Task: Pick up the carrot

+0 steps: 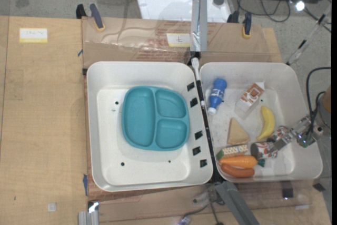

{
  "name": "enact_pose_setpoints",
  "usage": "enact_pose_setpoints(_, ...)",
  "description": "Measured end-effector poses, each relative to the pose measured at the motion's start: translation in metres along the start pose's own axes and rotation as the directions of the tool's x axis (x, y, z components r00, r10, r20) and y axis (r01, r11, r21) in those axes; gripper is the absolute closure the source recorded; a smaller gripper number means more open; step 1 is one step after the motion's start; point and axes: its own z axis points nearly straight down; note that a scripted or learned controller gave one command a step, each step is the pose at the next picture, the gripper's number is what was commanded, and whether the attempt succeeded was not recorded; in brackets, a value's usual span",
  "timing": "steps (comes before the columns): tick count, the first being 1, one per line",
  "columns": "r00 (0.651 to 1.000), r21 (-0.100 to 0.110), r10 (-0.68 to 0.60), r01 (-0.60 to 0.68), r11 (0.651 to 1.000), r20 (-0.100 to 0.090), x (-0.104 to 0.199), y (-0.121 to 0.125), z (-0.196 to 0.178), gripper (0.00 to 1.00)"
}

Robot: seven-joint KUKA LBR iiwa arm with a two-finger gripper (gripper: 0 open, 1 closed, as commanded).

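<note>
With the carrot (238, 161) lying at the near-left corner of the right bin (310, 166), touching a hot dog (238, 171), the gripper (266, 148) is reaching in beside it, jaws' opening impossible to tell, so it should be closing across the carrot alone.

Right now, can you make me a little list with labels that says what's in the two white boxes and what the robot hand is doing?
left bin: a teal divided plate
right bin: blue and white bottle, small carton, banana, tan wedge, carrot, hot dog
carrot spot: front left corner of the right bin, lying flat beside the hot dog
gripper: low in the right bin, just right of the carrot
carrot picked up: not yet
</note>
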Motion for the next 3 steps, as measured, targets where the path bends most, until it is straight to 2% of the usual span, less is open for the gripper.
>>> enact_pose_setpoints(1, 0.997, -0.037, 0.063, -0.062, 0.997, 0.036, 0.046, 0.042, 0.026, 0.00)
enact_pose_setpoints(2, 0.928, -0.002, 0.374, -0.374, 0.928, 0.001, 0.091, 0.101, 0.052, 0.00)
enact_pose_setpoints(3, 0.985, -0.002, 0.175, -0.175, 0.985, 0.003, 0.020, 0.075, -0.032, 0.00)
